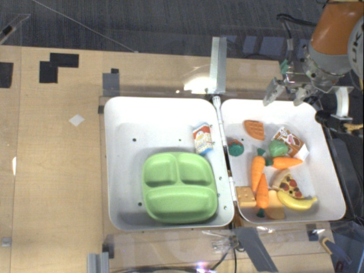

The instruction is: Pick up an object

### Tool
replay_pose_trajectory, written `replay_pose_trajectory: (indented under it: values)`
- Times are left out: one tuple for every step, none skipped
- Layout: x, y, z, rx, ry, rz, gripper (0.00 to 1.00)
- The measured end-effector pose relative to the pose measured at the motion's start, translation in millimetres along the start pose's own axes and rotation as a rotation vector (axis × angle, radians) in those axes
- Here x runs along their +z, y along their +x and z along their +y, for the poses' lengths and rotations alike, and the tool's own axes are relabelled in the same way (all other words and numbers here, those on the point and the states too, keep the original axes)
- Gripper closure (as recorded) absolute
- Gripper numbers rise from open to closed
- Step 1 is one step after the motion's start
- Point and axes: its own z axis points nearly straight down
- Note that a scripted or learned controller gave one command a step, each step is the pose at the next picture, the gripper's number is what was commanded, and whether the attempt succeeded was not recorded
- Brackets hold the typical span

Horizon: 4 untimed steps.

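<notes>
- Two white bins are sitting side by side on the counter (51, 152); the left bin (122, 124) is holding a green tray (179, 187) and a small carton (203, 139).
- Right bin (327, 169) is carrying the pickable lot: carrots (259, 178), banana (297, 201), pizza slice (287, 182), a green vegetable (277, 148), all crowded and touching.
- Claw (286, 92) is hovering above the right bin's far rim, fingers apart, nothing between them.
- Step, as I judge it: approach, no grasp yet.
- Next move is calling for a descent toward one piece; the orange piece (254, 129) near the far wall is lying apart from the pile, likely the easiest.
- Dark carpet (142, 16) is showing beyond the counter.
</notes>
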Motion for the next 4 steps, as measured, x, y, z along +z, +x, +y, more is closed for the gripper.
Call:
replay_pose_trajectory:
  values:
    - [148.8, 21.1, -30.5, -0.016, -0.002, 0.000, 0.00]
    - [152.4, -17.9, -122.5, -0.212, -0.017, -0.005, 0.00]
    - [151.4, -11.0, -159.9, -0.258, -0.027, -0.008, 0.00]
    - [143.7, -4.0, -168.2, -0.164, 0.000, 0.001, 0.00]
